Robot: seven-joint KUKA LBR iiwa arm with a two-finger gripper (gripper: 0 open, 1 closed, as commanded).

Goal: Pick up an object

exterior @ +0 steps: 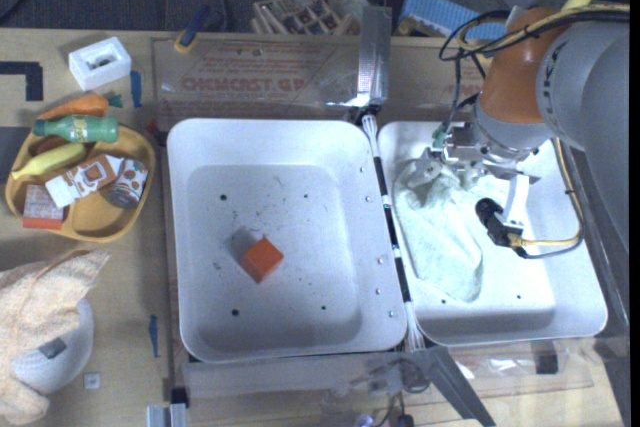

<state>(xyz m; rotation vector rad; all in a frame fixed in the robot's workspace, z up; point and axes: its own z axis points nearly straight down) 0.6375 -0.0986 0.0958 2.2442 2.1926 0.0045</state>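
The arm looks mid-grasp: its end effector (452, 165), finger spread impossible to judge, sits down at the pale cloth (440, 235) by the right bin's (570, 315) back-left corner, so lifting should follow.

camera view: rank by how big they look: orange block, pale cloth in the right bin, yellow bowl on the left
1. yellow bowl
2. pale cloth; close to the bowl, so this order is unsure
3. orange block, clearly smallest
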